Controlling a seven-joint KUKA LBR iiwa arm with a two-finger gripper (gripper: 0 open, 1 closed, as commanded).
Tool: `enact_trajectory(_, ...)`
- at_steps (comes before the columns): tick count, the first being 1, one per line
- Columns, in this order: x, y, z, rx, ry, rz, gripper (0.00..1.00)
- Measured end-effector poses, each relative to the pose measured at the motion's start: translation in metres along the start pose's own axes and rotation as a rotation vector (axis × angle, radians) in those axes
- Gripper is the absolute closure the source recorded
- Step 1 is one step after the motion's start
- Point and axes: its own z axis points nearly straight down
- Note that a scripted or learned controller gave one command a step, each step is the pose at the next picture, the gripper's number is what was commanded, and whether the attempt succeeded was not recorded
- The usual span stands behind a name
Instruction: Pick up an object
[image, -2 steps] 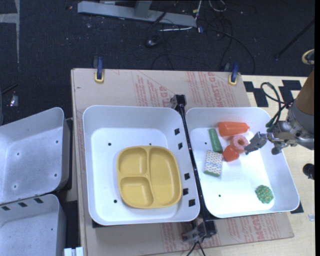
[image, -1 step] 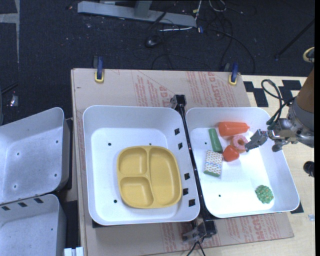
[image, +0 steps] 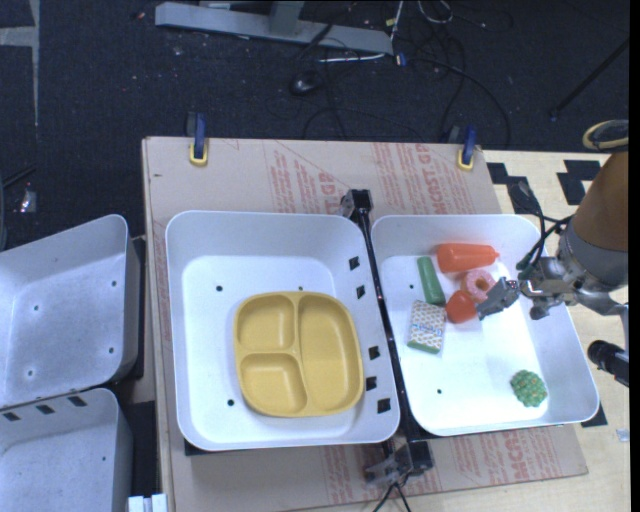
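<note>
The right bin holds several small objects. An orange carrot-shaped piece lies near its far wall, and a green stick lies to the left of it. A red round piece sits beside a pink ring. Further left is a patterned flat block, and a green broccoli-like lump sits at the near right. My gripper reaches in from the right, low over the bin. Its tip is just right of the red piece and the pink ring. Nothing visibly hangs from it.
The left bin holds a yellow divided plate. A black divider runs between the bins. The arm's orange band rises at the right edge. Bare white floor lies in the right bin's near middle.
</note>
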Motion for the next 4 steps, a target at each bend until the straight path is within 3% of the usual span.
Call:
enact_trajectory(2,-0.006,-0.004,0.103,0.0,0.001,0.0,0.0)
enact_trajectory(3,-0.006,-0.002,0.091,-0.004,-0.001,0.001,1.0)
enact_trajectory(4,0.004,-0.003,0.035,-0.01,-0.002,-0.004,1.0)
